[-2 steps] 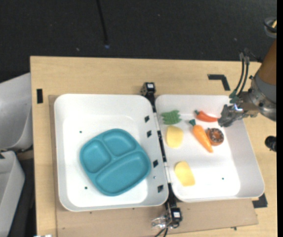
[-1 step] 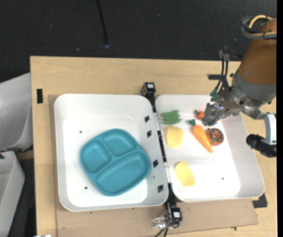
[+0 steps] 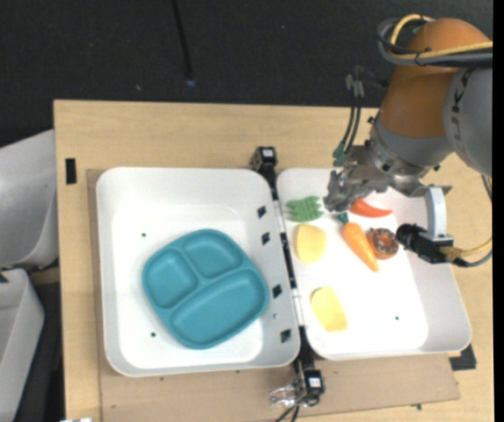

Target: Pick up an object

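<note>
Carrot (image 3: 360, 245): I log one orange toy carrot, tapered, with a green tip at its far end.
Axis: long axis runs far-left to near-right, the narrow end pointing near-right.
Location: right bin (image 3: 427, 323), far half; a brown round piece (image 3: 382, 241) touches its right side, and a yellow piece (image 3: 310, 243) lies to its left.
Gripper (image 3: 344, 196): just beyond the carrot's far end, near a green piece (image 3: 303, 207); I cannot tell its opening.
Left bin (image 3: 120, 236): holds a blue divided plate (image 3: 204, 287).
</note>
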{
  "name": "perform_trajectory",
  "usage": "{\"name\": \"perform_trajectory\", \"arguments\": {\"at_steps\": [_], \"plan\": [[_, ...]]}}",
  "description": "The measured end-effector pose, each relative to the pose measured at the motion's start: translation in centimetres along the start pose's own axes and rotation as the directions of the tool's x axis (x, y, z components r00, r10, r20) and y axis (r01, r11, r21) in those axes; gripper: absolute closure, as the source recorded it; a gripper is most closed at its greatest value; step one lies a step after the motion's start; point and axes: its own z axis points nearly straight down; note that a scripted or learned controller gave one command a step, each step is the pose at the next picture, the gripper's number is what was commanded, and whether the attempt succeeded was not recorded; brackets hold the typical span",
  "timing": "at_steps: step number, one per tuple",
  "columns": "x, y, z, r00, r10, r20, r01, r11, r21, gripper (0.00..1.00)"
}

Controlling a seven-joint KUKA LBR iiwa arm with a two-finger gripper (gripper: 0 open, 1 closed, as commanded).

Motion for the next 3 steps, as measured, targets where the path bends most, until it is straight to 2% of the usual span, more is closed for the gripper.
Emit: {"name": "perform_trajectory", "arguments": {"at_steps": [1,2,3], "plan": [[5.0,1.1,1.5,1.0,0.0,-0.001,0.0,1.0,0.003,1.0],[9.8,3.3,0.7,1.0,0.0,-0.001,0.0,1.0,-0.001,1.0],[13.8,5.5,2.5,1.0,0.001,0.0,-0.001,1.0,0.0,1.0]]}}
